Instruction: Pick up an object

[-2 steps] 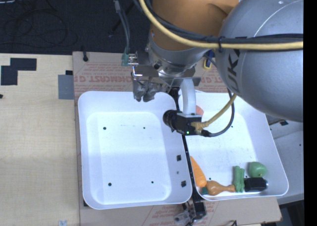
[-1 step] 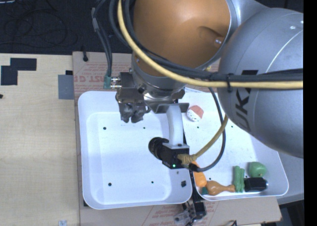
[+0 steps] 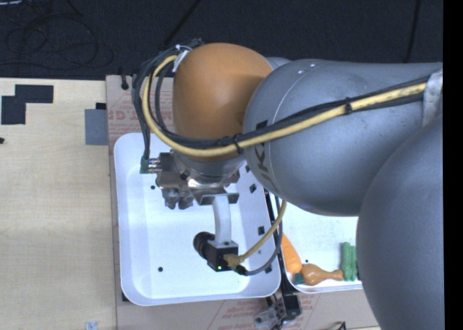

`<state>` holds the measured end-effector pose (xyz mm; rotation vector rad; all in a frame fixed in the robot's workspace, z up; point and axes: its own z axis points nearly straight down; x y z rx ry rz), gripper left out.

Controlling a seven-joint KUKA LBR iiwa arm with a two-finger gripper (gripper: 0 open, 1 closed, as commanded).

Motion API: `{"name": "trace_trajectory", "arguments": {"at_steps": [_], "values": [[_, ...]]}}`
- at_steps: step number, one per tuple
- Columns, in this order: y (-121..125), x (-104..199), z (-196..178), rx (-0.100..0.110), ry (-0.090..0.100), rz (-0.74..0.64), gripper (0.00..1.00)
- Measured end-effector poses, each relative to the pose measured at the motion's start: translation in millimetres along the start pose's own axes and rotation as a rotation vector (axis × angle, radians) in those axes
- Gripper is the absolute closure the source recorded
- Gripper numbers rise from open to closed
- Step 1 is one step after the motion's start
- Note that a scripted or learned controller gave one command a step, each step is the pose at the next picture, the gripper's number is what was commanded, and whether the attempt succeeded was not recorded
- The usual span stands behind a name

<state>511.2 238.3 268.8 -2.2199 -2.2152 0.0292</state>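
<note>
My gripper (image 3: 181,197) hangs over the upper middle of the left white bin (image 3: 137,249), under the orange wrist band, seen from above. The big grey arm reaches in from the right and hides most of the right bin (image 3: 318,231). At that bin's near edge lie an orange carrot-shaped piece (image 3: 290,253), a tan-orange piece (image 3: 323,274) and a green piece (image 3: 349,260). They are well to the right of the gripper, across the wall between the bins.
A pale wooden benchtop (image 3: 51,198) stretches to the left of the bins. Cardboard (image 3: 123,108) borders the left bin's far edge. Dark cloth with cables (image 3: 87,24) covers the back.
</note>
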Motion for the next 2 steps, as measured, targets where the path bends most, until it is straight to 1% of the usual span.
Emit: {"name": "trace_trajectory", "arguments": {"at_steps": [1,2], "values": [[1,-1,-19,-0.009,0.006,0.001,1.0],[53,6,63,-0.012,0.007,-0.002,1.0]]}}
